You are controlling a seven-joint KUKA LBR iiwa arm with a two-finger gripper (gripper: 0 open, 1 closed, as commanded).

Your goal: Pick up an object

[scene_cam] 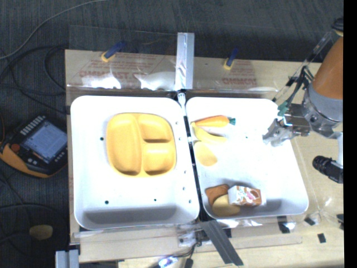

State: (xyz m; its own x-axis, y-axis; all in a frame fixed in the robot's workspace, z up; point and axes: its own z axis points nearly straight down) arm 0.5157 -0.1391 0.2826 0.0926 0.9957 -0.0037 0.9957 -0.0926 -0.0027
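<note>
While the gripper [274, 134] hovers at right bin's [290, 166] edge, jaw state unclear, carrot [213, 121] lies well apart to its left.

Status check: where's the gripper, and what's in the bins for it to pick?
Gripper over right bin's right edge, nothing seen in it. Carrot, banana, carton in the right bin. Yellow tray in left bin. Path clear.

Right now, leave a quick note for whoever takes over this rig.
Gripper: over the right bin's right side, holding nothing visible.
Right bin: carrot and banana at its top left, a yellow piece below them, a brown bread-like item and a small carton at the front.
Left bin: yellow divided tray.
Done: nothing picked.
Left: choose an object and grasp it.
</note>
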